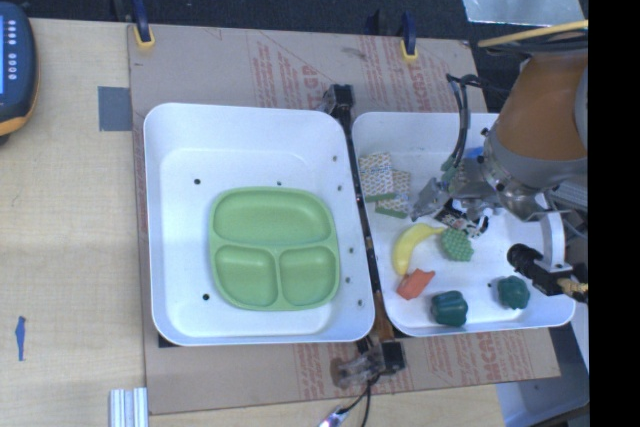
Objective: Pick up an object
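Two white bins [160, 215], one green divided tray [273, 247], one banana [408, 244], two dark green pieces [449, 308].

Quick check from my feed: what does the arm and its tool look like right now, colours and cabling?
The arm is bulky and rounded, orange-brown on top with a grey section beneath. Black cables loop down beside it toward the tool, a small dark-and-silver metal assembly, too cluttered to resolve in detail.

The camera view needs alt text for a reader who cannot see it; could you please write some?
A grey arm's gripper hangs low in the right white bin above a yellow banana, an orange piece and green toys. The left white bin holds a green divided tray.
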Controlling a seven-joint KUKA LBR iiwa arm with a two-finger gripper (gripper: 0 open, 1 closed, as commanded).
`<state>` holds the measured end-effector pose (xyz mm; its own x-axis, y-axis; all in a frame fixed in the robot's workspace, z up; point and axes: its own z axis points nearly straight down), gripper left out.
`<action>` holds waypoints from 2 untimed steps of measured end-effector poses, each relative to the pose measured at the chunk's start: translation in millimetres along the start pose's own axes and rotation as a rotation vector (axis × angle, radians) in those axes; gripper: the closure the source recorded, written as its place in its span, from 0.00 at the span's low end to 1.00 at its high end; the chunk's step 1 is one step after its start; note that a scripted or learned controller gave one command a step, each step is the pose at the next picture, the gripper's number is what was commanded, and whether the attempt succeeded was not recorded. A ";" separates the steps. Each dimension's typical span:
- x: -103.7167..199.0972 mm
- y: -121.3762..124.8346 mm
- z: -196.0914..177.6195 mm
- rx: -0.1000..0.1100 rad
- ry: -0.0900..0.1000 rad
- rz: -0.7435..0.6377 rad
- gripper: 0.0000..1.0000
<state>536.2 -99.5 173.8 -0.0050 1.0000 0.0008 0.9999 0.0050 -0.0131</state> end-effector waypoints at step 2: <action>3.7 -15.1 72.4 -0.006 -0.001 -0.003 1.00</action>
<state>520.2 -95.8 101.7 -0.0079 1.0000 -0.0004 0.9999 0.0079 -0.0069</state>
